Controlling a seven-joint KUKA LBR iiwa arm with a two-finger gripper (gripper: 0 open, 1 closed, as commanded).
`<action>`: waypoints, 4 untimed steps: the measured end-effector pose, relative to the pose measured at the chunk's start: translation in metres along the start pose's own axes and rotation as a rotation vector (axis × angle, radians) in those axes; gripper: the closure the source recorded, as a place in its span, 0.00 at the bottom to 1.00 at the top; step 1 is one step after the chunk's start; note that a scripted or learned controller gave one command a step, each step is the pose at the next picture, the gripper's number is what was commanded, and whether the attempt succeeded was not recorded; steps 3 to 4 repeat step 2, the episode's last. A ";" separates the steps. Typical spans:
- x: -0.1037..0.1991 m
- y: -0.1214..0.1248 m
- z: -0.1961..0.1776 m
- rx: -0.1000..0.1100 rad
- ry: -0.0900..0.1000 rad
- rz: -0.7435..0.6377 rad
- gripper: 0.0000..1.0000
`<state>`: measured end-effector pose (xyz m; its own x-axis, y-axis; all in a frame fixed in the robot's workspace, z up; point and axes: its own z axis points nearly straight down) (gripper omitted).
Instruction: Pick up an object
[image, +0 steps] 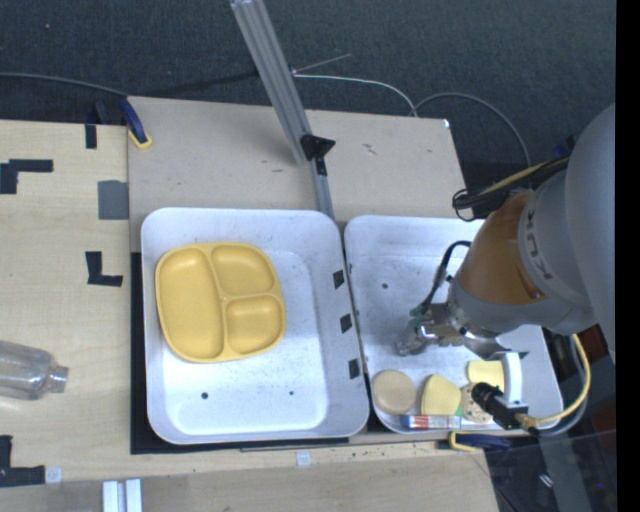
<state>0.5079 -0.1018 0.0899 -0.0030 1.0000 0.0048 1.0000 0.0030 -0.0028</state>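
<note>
Gripper (412, 338) low in the right bin (400, 250), just above the round tan piece (393, 390); can't tell its state. Should centre over the piece before closing.

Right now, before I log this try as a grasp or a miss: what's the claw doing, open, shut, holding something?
Claw: low in the right bin, open or shut cannot be told; nothing visible between its tips.
</note>
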 end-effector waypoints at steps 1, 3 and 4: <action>0.007 -0.022 0.000 -0.006 -0.007 0.003 1.00; 0.008 -0.008 0.000 0.000 -0.004 0.003 1.00; 0.008 -0.008 0.000 0.000 -0.004 0.003 1.00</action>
